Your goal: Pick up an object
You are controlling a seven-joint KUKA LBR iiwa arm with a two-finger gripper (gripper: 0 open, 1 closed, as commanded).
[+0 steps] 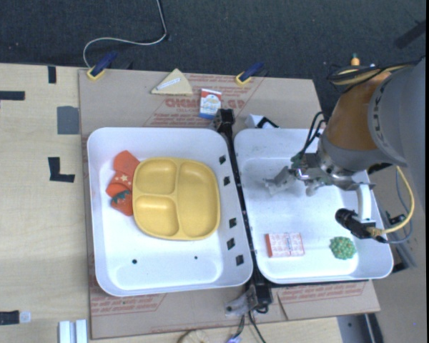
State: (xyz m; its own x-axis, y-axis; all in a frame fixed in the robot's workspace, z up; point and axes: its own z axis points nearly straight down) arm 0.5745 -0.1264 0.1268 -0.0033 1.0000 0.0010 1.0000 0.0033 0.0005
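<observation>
My gripper (pixel 294 184) hangs low over the upper middle of the right bin (pixel 261 148), fingers spread open and nothing between them. A small red and white packet (pixel 284 244) lies flat near the bin's front, below the gripper. To the packet's right, a green broccoli-like piece (pixel 342 247) sits in the front right corner. Both are well apart from the gripper.
The left bin (pixel 164 274) holds a yellow divided plate (pixel 176 197) with an orange-red toy (pixel 121 183) beside its left edge. A small red and white box (pixel 210 103) and a tan wedge (pixel 174 83) lie on the cardboard behind the bins. The arm covers the right bin's right side.
</observation>
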